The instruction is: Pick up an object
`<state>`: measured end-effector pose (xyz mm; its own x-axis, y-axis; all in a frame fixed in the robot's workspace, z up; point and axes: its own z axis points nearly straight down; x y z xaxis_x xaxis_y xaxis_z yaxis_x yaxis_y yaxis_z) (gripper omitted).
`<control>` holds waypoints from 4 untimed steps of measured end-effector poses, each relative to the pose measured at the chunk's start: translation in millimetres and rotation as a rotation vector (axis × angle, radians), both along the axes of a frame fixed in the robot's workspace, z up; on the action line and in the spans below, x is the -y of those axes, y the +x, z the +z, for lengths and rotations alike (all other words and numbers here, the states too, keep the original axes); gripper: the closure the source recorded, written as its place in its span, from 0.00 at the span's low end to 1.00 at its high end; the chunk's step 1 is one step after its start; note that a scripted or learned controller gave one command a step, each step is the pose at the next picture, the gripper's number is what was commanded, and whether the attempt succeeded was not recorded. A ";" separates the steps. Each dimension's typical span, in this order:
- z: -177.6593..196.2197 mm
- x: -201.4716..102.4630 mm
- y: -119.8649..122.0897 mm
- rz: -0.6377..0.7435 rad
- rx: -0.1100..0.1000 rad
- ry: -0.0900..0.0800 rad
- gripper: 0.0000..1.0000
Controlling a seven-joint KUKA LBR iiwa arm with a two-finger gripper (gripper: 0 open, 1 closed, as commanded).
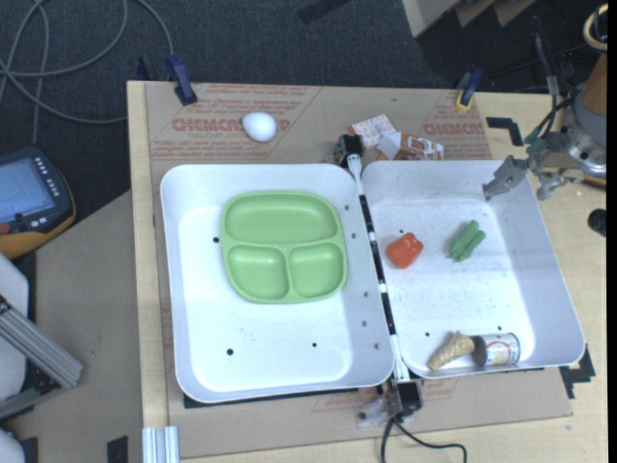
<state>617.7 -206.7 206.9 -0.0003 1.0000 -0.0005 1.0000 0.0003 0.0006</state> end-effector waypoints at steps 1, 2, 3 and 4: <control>-122.4 -13.7 -17.6 0.000 0.000 0.000 0.00; -112.0 -13.5 -16.9 0.001 0.002 -0.001 1.00; -38.2 -74.2 -18.5 0.001 0.001 0.000 1.00; 18.2 -145.7 -48.7 0.001 0.000 0.001 1.00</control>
